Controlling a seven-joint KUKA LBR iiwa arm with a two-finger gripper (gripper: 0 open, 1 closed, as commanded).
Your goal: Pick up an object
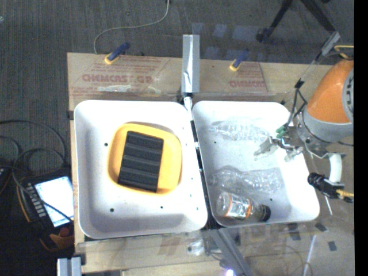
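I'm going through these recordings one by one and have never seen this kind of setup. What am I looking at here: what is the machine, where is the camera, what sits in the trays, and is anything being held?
This is a single camera fixed above a bench, looking down at a slant. The grey machine with the orange band on the right is a robot arm; its gripper hangs over the right bin, near that bin's right side. I see nothing between its fingers, so nothing is held yet.

Two shallow white bins sit side by side. The left bin holds a yellow object with a black ribbed block on top. The right bin holds two clear plastic bottles, one near the top and one in the middle, plus a small bottle with an orange label and dark cap at the bottom.
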